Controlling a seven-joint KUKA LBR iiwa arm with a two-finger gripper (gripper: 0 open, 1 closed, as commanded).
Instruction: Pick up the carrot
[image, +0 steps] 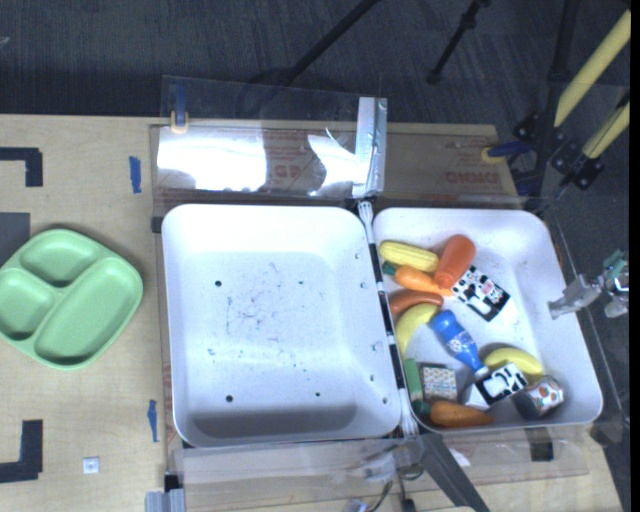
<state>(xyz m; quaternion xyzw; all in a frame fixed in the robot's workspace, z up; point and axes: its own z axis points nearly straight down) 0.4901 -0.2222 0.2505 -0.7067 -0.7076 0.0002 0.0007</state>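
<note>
The carrot (418, 281) lies in the right bin (560, 300), wedged beneath the yellow banana (408, 256) and touching the orange bottle (453, 261). Risk: a crowded grasp may seize a neighbour instead. The gripper (590, 290) sits at the bin's right rim; its state cannot be determined.

Orange carrot (417, 281), lying flat and roughly level in the right bin, just below a yellow piece
</note>
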